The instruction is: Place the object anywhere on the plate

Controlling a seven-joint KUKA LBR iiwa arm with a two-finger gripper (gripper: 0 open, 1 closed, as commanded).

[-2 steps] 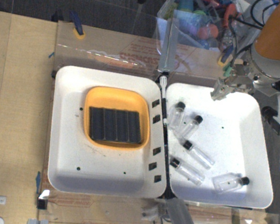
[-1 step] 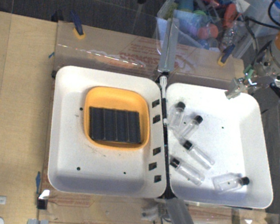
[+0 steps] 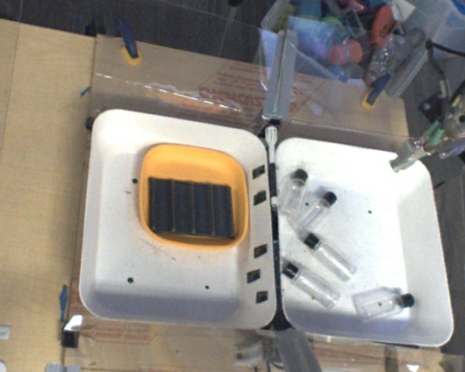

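Five clear vials [image 3: 321, 251] lie in the right bin [image 3: 433, 261]. Left bin [image 3: 104, 229] holds the orange plate [image 3: 199, 164]. Gripper [image 3: 407, 158] hovers far right; grip state indeterminate.

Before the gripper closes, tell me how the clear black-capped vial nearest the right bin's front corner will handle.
The clear black-capped vial lies on its side, so it may roll if nudged. Its see-through wall looks smooth, likely slippery and perhaps fragile.

5 clear black-capped vials [image 3: 319, 240] lie in right bin [image 3: 433, 261].
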